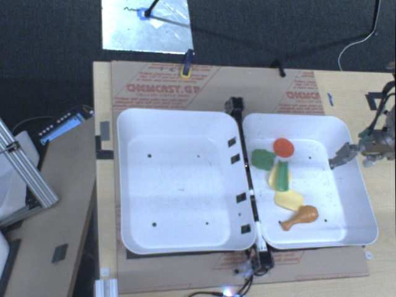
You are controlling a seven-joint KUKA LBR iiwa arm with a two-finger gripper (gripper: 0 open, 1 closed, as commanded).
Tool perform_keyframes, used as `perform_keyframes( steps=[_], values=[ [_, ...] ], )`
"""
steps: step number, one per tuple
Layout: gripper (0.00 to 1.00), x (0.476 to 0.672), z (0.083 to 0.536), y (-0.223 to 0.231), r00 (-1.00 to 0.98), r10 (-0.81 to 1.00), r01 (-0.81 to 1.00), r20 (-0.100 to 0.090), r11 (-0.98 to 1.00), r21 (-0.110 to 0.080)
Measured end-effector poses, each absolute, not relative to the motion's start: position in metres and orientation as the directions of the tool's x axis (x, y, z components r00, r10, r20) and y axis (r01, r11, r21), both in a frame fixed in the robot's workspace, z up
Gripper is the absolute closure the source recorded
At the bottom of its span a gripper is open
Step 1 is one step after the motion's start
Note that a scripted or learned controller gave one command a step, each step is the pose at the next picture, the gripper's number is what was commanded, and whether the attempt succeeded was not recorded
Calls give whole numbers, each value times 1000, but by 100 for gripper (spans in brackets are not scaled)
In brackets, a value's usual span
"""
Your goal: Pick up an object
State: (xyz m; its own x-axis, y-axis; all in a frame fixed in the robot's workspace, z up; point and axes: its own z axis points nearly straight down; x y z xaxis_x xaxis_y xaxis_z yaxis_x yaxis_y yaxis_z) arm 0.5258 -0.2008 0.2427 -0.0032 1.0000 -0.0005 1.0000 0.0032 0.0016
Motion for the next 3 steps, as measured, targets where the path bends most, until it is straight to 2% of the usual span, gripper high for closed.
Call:
perform_keyframes(
  steps=[1, 2, 3],
  values=[
    [0, 491, 153, -133, -9, 1000, 1000, 5, 9, -7],
    [0, 502, 83, -84, -8, 1000, 1000, -2, 8, 5],
    [100, 504, 98, -87, -3, 1000, 1000, -4, 3, 13]
  ],
)
